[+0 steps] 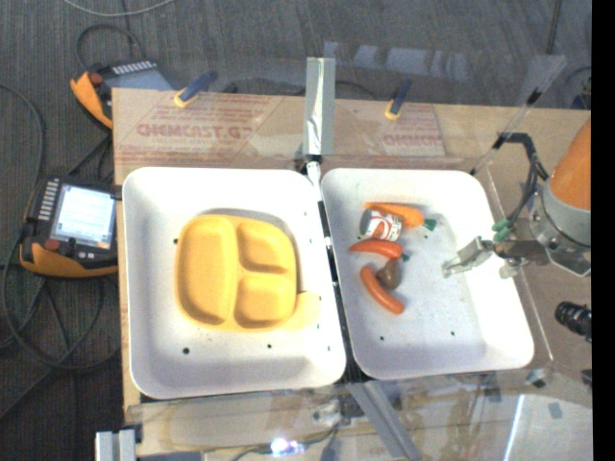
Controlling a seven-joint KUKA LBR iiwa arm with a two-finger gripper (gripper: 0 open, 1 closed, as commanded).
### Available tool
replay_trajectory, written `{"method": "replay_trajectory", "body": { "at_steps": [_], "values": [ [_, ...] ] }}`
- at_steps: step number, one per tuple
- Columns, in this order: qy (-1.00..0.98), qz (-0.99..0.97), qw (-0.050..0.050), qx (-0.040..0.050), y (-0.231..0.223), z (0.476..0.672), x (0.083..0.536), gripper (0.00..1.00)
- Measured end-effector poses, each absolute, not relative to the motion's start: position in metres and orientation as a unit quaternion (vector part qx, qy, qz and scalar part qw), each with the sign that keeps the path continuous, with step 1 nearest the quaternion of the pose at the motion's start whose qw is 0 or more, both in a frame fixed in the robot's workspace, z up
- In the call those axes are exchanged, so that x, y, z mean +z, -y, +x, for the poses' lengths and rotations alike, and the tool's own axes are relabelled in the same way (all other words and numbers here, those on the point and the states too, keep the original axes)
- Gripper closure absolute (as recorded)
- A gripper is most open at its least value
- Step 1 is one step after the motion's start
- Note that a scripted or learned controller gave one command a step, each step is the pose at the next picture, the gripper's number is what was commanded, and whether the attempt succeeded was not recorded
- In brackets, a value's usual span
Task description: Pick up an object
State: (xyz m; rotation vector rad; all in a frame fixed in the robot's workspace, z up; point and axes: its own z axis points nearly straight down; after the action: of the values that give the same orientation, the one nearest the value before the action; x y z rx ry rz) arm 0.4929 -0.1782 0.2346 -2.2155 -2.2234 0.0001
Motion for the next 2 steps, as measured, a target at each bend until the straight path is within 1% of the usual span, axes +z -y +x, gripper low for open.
{"method": "replay_trajectory", "body": {
  "at_steps": [1, 2],
  "values": [
    [0.707, -0.708, 0.002, 0.001, 0.125, 0.547, 0.145, 0.0],
    [0.694, -0.72, -0.005, -0.003, 0.121, 0.62, 0.09, 0.0]
  ]
}}
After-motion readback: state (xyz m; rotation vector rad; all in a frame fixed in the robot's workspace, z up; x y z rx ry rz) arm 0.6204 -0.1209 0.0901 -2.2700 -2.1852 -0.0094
